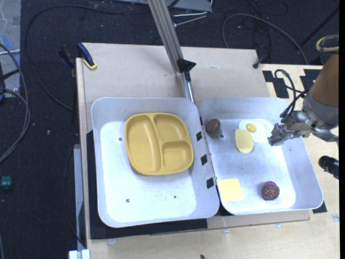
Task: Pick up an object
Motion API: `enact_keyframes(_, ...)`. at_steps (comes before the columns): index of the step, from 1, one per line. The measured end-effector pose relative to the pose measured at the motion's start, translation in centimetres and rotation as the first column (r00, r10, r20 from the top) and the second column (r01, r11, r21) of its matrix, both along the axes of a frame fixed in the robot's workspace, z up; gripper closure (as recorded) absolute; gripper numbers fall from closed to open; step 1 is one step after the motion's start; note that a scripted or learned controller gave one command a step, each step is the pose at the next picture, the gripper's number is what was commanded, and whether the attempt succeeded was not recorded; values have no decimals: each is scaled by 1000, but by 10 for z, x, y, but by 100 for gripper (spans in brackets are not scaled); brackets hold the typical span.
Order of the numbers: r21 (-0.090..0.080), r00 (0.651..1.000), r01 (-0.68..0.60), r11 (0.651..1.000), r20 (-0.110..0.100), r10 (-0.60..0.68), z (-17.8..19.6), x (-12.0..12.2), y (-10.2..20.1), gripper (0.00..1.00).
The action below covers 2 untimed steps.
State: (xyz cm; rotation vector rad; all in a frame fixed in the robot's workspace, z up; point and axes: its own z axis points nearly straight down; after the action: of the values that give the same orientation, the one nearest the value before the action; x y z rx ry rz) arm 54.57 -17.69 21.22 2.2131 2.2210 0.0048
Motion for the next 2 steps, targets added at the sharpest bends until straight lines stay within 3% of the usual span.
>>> enact_keyframes(1, -1, 1000, 0, 1000, 1, 0, 63, -2, -2, 100)
enact_keyframes(2, 0, 1000, 0, 1000, -2, 0, 88, -1, -2, 100)
